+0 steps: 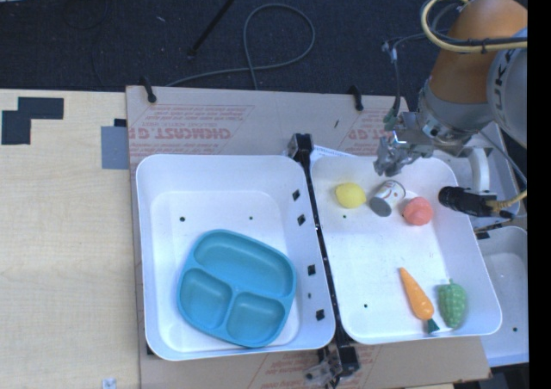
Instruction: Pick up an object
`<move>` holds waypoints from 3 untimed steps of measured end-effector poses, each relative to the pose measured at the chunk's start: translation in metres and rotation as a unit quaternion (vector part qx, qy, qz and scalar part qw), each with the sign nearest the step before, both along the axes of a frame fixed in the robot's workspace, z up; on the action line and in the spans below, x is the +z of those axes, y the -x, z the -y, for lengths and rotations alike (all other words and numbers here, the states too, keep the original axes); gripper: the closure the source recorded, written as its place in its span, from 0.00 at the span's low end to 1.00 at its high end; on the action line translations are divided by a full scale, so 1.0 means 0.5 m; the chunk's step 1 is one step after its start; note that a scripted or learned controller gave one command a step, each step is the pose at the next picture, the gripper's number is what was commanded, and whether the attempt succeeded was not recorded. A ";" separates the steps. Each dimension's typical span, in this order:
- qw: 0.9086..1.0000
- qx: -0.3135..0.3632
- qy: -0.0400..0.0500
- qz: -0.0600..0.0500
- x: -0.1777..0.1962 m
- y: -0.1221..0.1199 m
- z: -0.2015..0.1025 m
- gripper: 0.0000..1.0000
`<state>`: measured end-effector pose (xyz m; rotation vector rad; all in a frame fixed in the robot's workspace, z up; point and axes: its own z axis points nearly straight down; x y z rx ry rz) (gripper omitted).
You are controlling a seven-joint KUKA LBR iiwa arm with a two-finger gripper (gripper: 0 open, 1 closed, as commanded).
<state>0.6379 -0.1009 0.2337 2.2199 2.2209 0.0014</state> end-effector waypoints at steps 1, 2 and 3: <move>1.000 0.000 0.000 0.000 0.084 0.002 0.007 1.00; 1.000 0.001 -0.001 -0.004 0.044 0.023 -0.100 1.00; 1.000 0.001 -0.001 -0.004 0.009 0.044 -0.196 1.00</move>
